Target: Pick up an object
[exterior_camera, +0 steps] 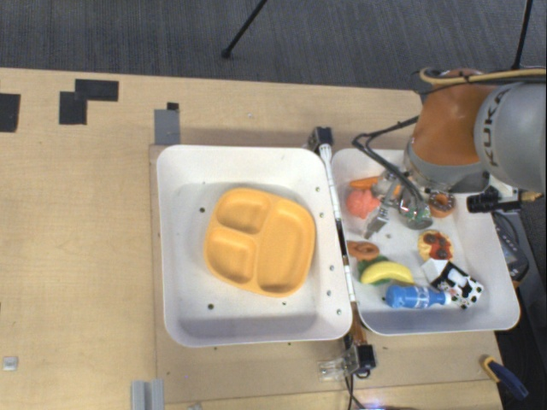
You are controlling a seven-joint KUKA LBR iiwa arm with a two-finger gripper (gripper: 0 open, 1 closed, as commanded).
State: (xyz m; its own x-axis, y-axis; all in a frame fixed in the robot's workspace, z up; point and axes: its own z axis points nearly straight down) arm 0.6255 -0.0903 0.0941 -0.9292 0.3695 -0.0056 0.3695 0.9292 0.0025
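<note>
The right bin (pixel 504 306) holds several small objects. A pink-red lump (pixel 360 202) and an orange carrot (pixel 365 182) lie at its upper left. A brown ring (pixel 362 249), a yellow banana (pixel 386 272), a blue bottle (pixel 415 296) and a black-and-white toy (pixel 458 285) lie along the front. A yellow-red piece (pixel 434 245) sits mid-right. My gripper (pixel 389 212) hangs over the bin's upper middle, just right of the pink-red lump. It is open, with nothing between its fingers. A greenish clear item (pixel 419 219) lies partly under it.
The left bin (pixel 179 314) holds a yellow divided plate (pixel 259 239). A divider ridge (pixel 338 229) runs between the bins. The arm's orange band (pixel 449 126) and grey body overhang the right bin's far right corner. Black tape marks (pixel 85 99) sit on the bench.
</note>
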